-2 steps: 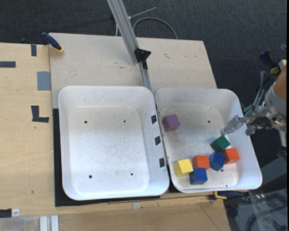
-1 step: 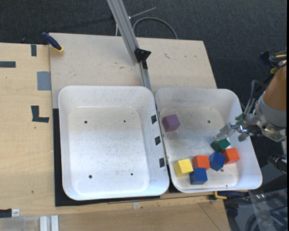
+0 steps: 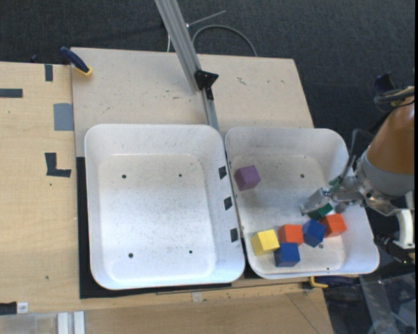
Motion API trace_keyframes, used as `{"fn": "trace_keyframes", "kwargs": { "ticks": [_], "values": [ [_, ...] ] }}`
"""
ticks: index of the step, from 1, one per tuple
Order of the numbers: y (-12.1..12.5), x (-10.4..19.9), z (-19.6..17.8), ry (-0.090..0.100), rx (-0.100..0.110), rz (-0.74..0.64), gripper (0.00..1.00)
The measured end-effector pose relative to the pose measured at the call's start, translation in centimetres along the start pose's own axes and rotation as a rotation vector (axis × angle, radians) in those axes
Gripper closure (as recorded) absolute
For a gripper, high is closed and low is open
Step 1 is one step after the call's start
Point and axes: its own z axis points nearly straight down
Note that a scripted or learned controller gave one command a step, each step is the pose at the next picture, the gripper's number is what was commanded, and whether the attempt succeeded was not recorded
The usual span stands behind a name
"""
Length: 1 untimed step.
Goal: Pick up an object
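Blocks lie in the right bin point(image 3: 279, 139): yellow block point(image 3: 267, 241), orange block point(image 3: 290, 233), two blue blocks point(image 3: 313, 232) at 5 o'clock, purple block point(image 3: 246, 177) at 10 o'clock. Gripper point(image 3: 319, 206) hangs just above the blue and red block point(image 3: 335, 224); its state I cannot tell.

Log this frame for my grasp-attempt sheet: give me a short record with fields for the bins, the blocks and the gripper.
left bin: white, shallow, no blocks seen in it
right bin: white, shallow, holds all the blocks
purple block: alone, towards the far left of the right bin
yellow block: near edge, leftmost of the cluster
orange blocks: one beside the yellow, one at the cluster's right
blue blocks: one nearest the front rim, one under the gripper
gripper: low over the cluster's right end; grasp not confirmed
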Motion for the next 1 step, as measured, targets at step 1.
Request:
{"fn": "trace_keyframes", "kwargs": {
  "ticks": [1],
  "values": [
    [0.11,0.03,-1.24,0.000,-0.004,-0.001,1.00]
  ]
}}
